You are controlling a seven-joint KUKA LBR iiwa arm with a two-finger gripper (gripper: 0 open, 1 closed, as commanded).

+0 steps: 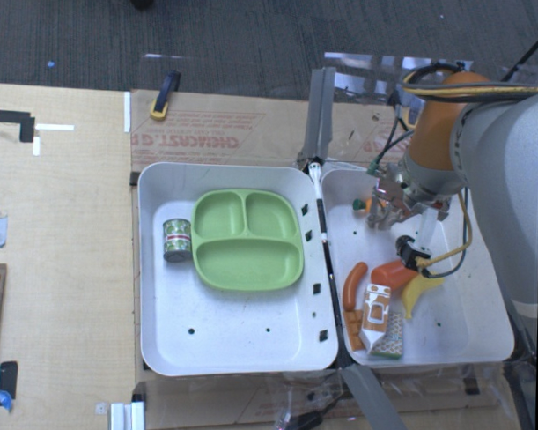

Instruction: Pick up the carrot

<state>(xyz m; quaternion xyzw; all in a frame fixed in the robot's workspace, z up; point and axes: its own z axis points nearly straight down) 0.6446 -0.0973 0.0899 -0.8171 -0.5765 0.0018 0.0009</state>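
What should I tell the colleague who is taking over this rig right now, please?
Gripper: hanging over the back part of the right bin; nothing shows between its fingers, and whether they are open or shut is unclear.
Carrot: lying near the right bin's left wall, toward the front, beside the hot dog and the snack packet, apart from the gripper.
Also in that bin: a red piece and a banana.
Left bin: green divided plate and a small can.
Done: nothing yet; the carrot is not picked up.
Left: move to the carrot, grasp it, lift it.
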